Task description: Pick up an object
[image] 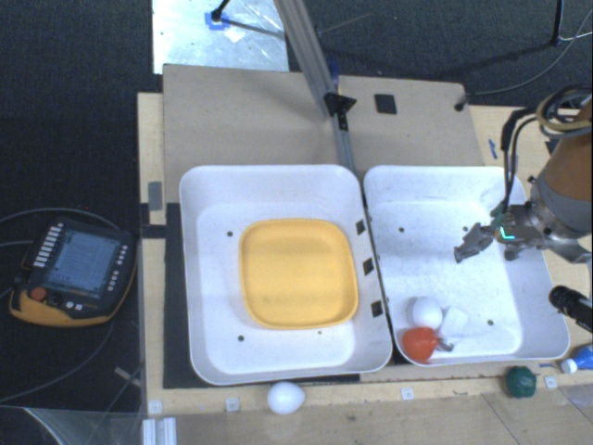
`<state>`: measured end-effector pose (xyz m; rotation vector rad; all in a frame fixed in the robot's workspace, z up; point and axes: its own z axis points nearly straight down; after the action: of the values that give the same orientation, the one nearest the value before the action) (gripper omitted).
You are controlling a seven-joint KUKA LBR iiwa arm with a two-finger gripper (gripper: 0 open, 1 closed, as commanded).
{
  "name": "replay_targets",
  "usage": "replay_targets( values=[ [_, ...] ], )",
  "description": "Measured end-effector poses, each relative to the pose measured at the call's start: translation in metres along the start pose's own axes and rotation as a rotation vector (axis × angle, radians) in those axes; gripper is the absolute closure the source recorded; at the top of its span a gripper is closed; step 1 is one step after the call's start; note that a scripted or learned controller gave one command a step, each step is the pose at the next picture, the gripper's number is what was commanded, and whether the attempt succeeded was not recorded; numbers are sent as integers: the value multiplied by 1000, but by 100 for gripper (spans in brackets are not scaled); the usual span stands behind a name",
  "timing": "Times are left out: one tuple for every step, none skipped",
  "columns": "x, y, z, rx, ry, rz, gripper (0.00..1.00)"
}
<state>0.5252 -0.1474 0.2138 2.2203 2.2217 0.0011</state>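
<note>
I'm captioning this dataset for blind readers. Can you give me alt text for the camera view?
A grey robot arm reaches in from the right, its claw over the right white bin, apart from a white ball and an orange-red ball in that bin's near corner. The left bin holds a yellow plate.

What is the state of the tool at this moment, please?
Tool: over the right bin, nothing visible between its tips; open or shut cannot be told.
</note>
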Motion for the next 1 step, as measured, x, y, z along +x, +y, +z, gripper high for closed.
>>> replay_targets(
  values=[
    [0,0,0,0,0,0,0]
  ],
)
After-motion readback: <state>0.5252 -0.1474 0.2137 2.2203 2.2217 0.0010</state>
